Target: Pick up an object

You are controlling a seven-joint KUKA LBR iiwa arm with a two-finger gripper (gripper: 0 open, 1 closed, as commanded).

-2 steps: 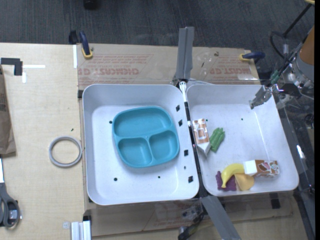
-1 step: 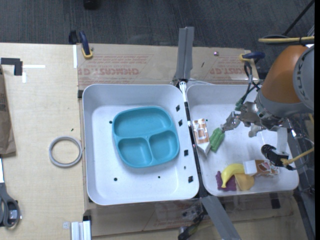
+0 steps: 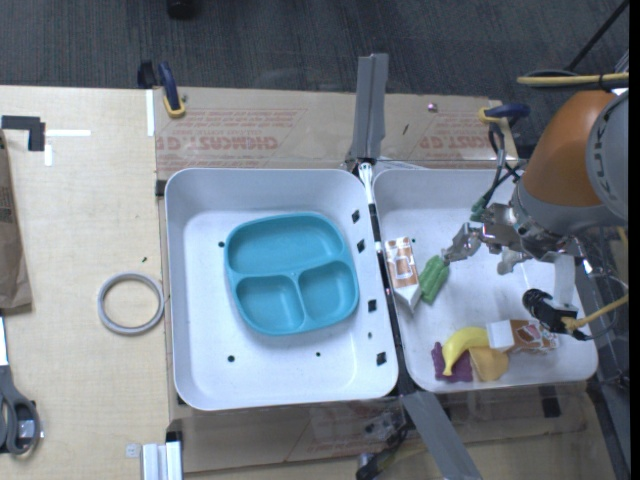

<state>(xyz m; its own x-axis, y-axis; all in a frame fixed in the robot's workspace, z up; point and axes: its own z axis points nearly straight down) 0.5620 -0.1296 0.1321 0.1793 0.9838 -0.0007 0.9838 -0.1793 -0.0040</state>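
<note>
Pincer (image 3: pixel 463 248) sits over the right bin (image 3: pixel 440 193), centre-right of frame, hanging off the grey wrist with the orange band (image 3: pixel 565 158) above it at the right edge. Fingers look parted, nothing between them; exact gap hard to read at this size. Tips are just right of the green object (image 3: pixel 433 280), near but apart from it.

Right bin contents: green cylinder-like object, tilted, lying just right of a small white-and-orange packet (image 3: pixel 402 265) that rests against the bin's left wall. Lower in the bin, a yellow banana (image 3: pixel 462 347) lies over a purple item (image 3: pixel 441 360), touching an orange-tan lump (image 3: pixel 490 365) on its right. Small carton, white and brown (image 3: pixel 525 336), just right of that cluster, near the lower right corner. Black cable end with yellow wire (image 3: pixel 550 310) hangs by the arm above the carton.

Left bin (image 3: pixel 190 268), centre of frame: teal three-compartment plate (image 3: pixel 291 273), flat, slightly rotated, nothing in its compartments.

Bench (image 3: pixel 80 218): grey tape ring (image 3: pixel 131 302) at left, well apart from the bins. Scissors (image 3: pixel 15 413) at lower left edge. Brown paper item (image 3: pixel 10 238) at far left edge. Blue-yellow clamp (image 3: pixel 168 86) at upper left of the cardboard sheet (image 3: pixel 260 128) behind the bins, another clamp (image 3: pixel 505 114) at upper right.
</note>
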